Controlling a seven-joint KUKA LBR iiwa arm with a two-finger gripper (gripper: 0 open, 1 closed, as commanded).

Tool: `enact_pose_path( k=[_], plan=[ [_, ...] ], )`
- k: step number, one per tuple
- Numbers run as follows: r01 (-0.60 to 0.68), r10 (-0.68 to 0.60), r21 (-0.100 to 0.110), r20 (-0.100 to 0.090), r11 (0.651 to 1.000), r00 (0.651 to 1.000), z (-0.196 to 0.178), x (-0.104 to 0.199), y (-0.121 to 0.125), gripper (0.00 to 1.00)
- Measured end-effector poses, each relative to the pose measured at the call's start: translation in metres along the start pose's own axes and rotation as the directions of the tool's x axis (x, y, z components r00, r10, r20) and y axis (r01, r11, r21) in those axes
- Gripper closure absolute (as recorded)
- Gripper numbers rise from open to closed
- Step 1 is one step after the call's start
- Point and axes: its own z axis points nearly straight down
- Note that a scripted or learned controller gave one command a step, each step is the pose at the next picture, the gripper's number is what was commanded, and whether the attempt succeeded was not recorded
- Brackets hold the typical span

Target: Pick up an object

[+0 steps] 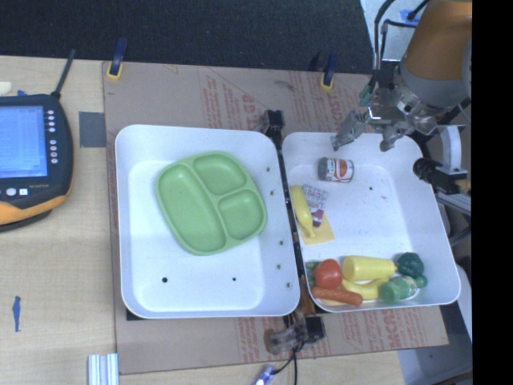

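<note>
White plastic walls of the right bin (446, 239) contain the pickable items, and the gripper (368, 137) hangs at its far edge with jaws spread and empty, just beyond the small can (335, 169), presumably staged for descent onto it.
</note>
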Motion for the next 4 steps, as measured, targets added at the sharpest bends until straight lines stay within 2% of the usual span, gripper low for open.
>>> enact_pose_path(
  k=[1, 2, 3, 4],
  plan=[
    [0.002, -0.002, -0.011, 0.005, 1.0, 1.0, 0.131, -0.003, 0.029, 0.0],
    [0.004, -0.004, -0.013, 0.006, 1.0, 1.0, 0.119, -0.003, 0.03, 1.0],
    [0.004, -0.004, -0.013, 0.006, 1.0, 1.0, 0.119, -0.003, 0.03, 0.0],
    [0.002, -0.002, -0.004, 0.003, 1.0, 1.0, 0.143, -0.015, 0.027, 0.0]
  ],
)
